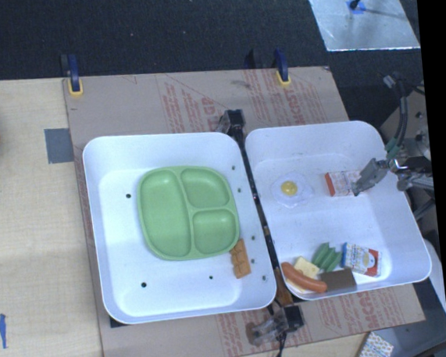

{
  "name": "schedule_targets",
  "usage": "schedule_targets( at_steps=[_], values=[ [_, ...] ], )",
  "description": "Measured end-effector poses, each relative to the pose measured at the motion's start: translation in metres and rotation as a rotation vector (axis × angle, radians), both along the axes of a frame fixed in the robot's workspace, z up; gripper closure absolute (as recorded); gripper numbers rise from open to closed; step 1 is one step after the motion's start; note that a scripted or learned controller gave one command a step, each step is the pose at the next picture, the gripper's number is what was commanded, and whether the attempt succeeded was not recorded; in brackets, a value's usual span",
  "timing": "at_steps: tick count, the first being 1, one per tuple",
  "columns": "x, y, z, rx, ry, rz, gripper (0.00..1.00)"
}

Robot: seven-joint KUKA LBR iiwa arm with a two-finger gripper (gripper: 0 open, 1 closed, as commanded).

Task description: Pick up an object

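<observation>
**The pincer sits by a small red packet in the right bin**

The pincer (362,181) reaches in from the right, low over the right bin (384,221). Its tip is right beside a small red and white packet (336,183), maybe touching it. I cannot tell if the pincer is apart or together, and the packet is not clearly between its tips.

A little to the left lies a fried egg toy (289,188). Down at the near edge of this bin sits a heap of toys: a hot dog (303,277), a yellow block (307,266), some green pieces (328,255), a dark flat piece (340,282) and a red and white pack (362,260).

In the left bin (113,223) lies a green tray with three parts (187,212). A small brown cracker (239,259) lies just by its corner.
</observation>
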State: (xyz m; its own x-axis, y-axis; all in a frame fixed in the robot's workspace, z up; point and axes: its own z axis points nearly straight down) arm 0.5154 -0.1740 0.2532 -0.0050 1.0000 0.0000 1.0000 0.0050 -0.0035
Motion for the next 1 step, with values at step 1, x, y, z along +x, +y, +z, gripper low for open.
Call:
schedule_targets(
  at_steps=[1],
  values=[
    [0.0391, -0.0022, -0.1204, 0.002, 0.007, 0.004, 0.00]
  ],
)
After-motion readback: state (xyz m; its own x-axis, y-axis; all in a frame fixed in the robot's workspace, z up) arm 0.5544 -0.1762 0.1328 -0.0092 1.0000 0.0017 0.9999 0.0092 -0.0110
